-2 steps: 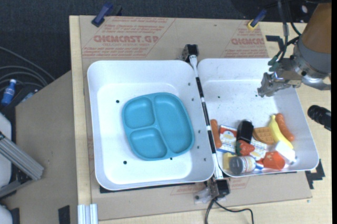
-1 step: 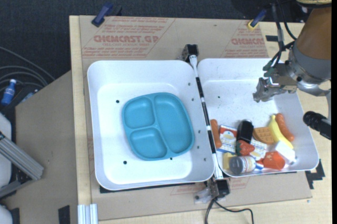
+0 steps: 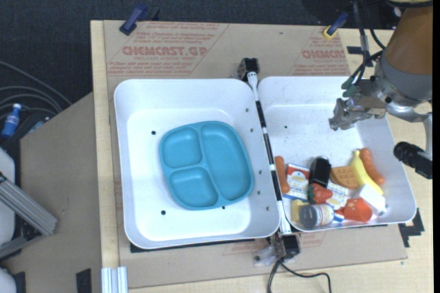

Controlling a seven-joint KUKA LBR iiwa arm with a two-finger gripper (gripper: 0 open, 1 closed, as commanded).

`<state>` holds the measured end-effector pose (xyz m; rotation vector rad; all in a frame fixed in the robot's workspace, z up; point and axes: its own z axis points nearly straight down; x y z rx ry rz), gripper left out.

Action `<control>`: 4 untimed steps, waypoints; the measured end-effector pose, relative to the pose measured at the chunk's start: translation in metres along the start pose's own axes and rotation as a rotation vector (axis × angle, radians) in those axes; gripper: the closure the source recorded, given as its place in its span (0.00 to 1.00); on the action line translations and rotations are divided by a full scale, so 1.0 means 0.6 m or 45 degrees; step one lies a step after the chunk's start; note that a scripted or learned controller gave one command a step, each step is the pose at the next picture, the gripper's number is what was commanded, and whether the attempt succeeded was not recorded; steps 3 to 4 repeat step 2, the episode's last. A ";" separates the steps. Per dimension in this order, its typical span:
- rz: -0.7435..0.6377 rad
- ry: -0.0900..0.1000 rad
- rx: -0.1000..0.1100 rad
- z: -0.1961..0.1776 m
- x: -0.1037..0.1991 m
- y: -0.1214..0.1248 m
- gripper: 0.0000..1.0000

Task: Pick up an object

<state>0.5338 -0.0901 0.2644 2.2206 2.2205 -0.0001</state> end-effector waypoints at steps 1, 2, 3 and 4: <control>-0.001 0.003 0.004 0.000 0.021 -0.007 1.00; 0.000 -0.001 -0.001 0.023 0.001 0.077 1.00; 0.000 -0.001 -0.001 0.023 0.001 0.077 1.00; 0.000 -0.001 -0.001 0.023 0.001 0.077 1.00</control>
